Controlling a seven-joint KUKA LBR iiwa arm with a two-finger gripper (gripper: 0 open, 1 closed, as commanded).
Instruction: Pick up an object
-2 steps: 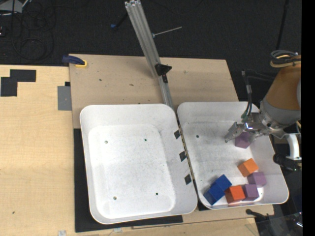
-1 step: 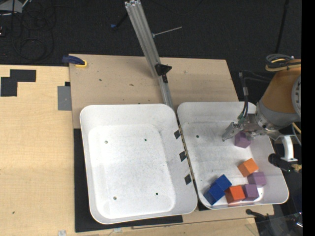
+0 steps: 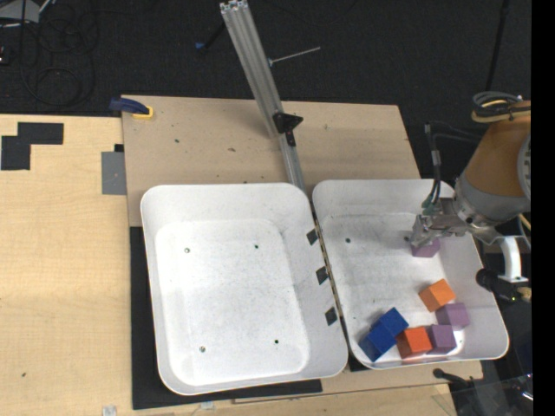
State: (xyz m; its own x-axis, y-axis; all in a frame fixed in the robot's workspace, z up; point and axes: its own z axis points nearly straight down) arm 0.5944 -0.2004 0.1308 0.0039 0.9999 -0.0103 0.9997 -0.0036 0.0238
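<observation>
The tabletop [image 3: 217, 146] carried two shallow white bins side by side. The left bin [image 3: 173, 224] sat beside the right bin [image 3: 364, 206], which held the loose blocks. The arm [image 3: 496, 167] reached in from the right, its end effector [image 3: 428, 232] low over the right bin with a small purple block [image 3: 425, 249] pinched between its fingertips. Near the front corner lay a blue block [image 3: 383, 333], two orange blocks [image 3: 436, 295] [image 3: 415, 341] and two more purple blocks [image 3: 453, 315] [image 3: 443, 338].
</observation>
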